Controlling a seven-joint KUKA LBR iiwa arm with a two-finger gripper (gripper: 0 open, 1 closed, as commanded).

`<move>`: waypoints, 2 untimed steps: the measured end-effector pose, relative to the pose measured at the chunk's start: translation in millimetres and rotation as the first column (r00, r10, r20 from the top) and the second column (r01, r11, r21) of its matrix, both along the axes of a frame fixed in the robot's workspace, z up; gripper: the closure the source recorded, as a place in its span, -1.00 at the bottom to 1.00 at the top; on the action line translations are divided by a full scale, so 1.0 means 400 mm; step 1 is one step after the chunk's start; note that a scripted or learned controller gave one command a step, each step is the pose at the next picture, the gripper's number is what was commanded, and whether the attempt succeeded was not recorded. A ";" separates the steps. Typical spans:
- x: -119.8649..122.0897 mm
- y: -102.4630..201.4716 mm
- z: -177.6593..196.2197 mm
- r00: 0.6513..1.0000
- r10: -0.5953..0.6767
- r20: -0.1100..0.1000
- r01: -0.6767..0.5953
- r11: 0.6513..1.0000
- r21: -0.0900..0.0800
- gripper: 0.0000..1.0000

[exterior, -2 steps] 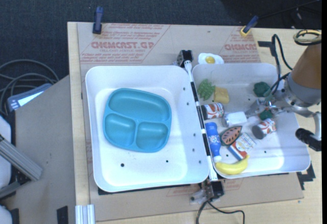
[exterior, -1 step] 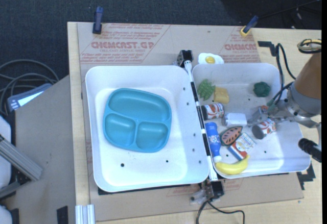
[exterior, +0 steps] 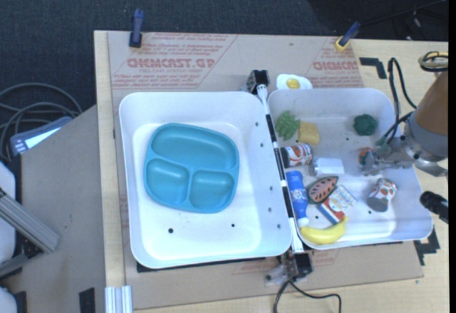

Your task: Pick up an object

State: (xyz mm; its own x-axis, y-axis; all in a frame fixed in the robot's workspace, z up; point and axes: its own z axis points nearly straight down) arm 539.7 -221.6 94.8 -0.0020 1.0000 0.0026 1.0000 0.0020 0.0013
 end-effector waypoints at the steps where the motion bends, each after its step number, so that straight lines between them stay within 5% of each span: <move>1: 0.184 -0.005 0.261 1.000 -0.001 0.003 0.001 1.000 -0.005 1.00; 2: 0.182 -0.005 0.258 1.000 -0.001 0.000 0.001 1.000 -0.004 -1.00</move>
